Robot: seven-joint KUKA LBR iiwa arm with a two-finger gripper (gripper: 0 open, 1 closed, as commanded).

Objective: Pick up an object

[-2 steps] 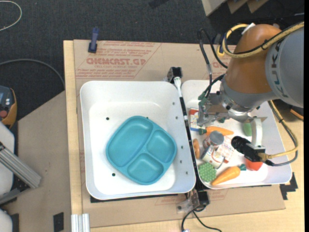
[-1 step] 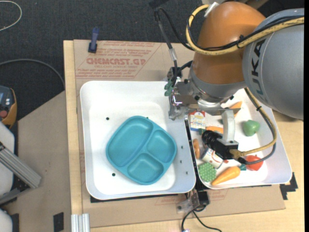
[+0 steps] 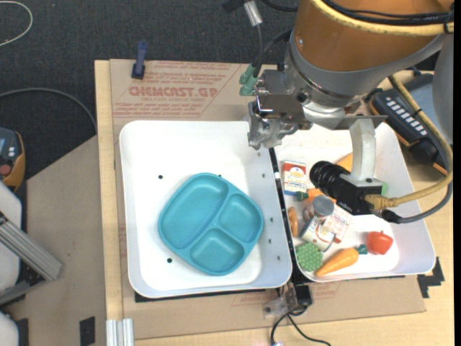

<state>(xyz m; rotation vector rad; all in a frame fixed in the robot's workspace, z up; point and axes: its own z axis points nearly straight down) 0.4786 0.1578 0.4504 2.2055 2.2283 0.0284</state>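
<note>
We see the end effector [image 3: 262, 137] hanging over the divide between the two white bins, near their far edge, and we cannot tell from this angle if it is clenched or released; nothing visible sits in it. The left bin [image 3: 137, 157] holds a teal divided plate [image 3: 210, 223] lying flat toward its near side. The right bin [image 3: 412, 251] holds a cluster of small things: a carrot [image 3: 337, 261] and a red tomato-like piece [image 3: 379, 242] near the front edge, a green disc [image 3: 310, 254] beside them, a small carton [image 3: 294, 178] further back, all partly screened by the arm's black attachment [image 3: 341, 186].
</note>
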